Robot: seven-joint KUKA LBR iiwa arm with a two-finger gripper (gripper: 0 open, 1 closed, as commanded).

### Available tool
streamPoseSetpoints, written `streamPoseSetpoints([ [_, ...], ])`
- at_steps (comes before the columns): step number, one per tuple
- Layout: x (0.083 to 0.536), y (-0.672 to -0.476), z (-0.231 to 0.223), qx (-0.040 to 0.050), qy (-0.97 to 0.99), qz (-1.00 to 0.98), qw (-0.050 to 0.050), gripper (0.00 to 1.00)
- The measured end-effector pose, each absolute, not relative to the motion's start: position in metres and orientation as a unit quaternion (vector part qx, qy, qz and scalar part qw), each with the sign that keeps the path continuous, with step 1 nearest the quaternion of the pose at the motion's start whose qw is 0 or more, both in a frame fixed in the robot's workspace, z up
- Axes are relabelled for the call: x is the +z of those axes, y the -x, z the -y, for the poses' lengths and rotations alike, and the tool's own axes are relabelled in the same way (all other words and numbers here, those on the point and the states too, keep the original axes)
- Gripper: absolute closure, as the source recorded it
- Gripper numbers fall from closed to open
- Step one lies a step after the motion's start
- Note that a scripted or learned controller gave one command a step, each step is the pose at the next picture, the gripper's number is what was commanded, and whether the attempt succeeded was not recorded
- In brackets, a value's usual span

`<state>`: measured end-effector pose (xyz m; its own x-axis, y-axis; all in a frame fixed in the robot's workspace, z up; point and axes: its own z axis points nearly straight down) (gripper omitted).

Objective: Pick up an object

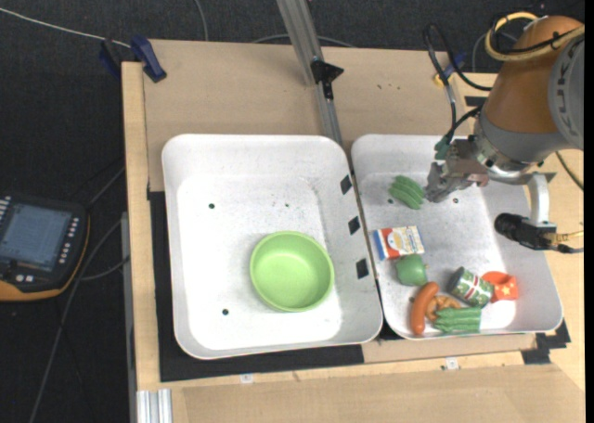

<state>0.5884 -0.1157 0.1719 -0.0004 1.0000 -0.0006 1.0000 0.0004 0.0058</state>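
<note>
- Gripper (438, 185) low in right bin (371, 160), just right of ridged green toy vegetable (406, 192); finger spacing impossible to tell.
- Toy at about 11 o'clock in that bin; probably light, hard plastic, ribbed, so less slippery. Best pinched across narrow width.
- Elsewhere: small carton (399, 242), green ball-like fruit (411, 271), can (471, 287), sausage (422, 306).
- Smooth green bowl (291, 271) at 5 o'clock in left bin (232, 157).
</note>
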Motion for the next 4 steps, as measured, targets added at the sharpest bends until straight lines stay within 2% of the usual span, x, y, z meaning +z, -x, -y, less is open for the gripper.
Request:
streamPoseSetpoints([
  [1, 0.235, -0.587, 0.114, 0.0021, -0.707, -0.707, 0.003, 1.0],
  [2, 0.276, -0.588, 0.114, 0.0013, -0.707, -0.707, 0.002, 1.0],
  [4, 0.256, -0.579, 0.013, 0.0, -0.705, -0.709, -0.001, 1.0],
])
